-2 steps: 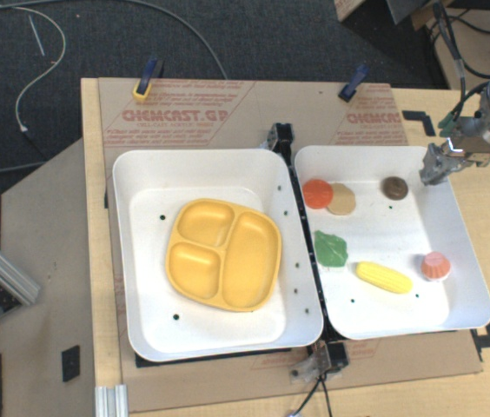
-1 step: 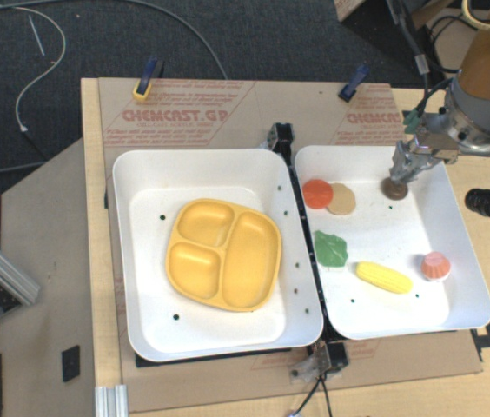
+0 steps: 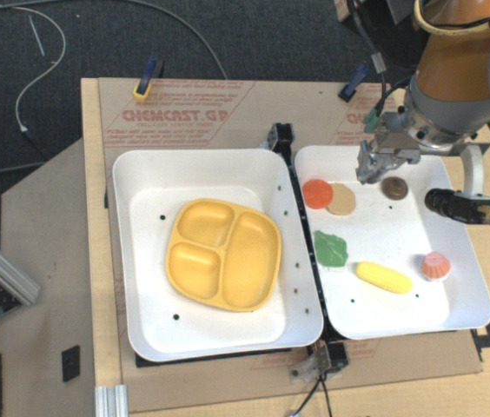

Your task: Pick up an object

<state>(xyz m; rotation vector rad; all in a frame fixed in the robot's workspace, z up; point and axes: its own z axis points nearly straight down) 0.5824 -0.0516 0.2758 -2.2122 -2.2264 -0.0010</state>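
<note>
On the worktop, the left shallow white plastic bin point(image 3: 132, 233) is carrying a yellow three-compartment plastic plate point(image 3: 224, 254), lying flat near its middle. Moving right, the second white bin point(image 3: 462, 302) is holding the candidates for picking: a round orange-red disc point(image 3: 317, 193) touching a flat tan cookie-shaped disc point(image 3: 342, 200) near the bin's far left, a crumpled green leafy toy piece point(image 3: 331, 249) below them, a yellow toy corn cob point(image 3: 384, 277) lying slantwise toward the near side, a small brown round piece point(image 3: 394, 188) by the far edge, and a small pink cupcake-shaped toy point(image 3: 436, 266) at the right. The grey arm's gripper point(image 3: 377, 167) is hanging over the far part of this bin, between the tan disc and the brown piece, nothing visibly between its tips; whether they are spread or pressed together I cannot tell. This is looking like the approach step, with no object yet lifted. The next move is probably calling for settling over one piece, likely tan or brown, and descending squarely.
</note>
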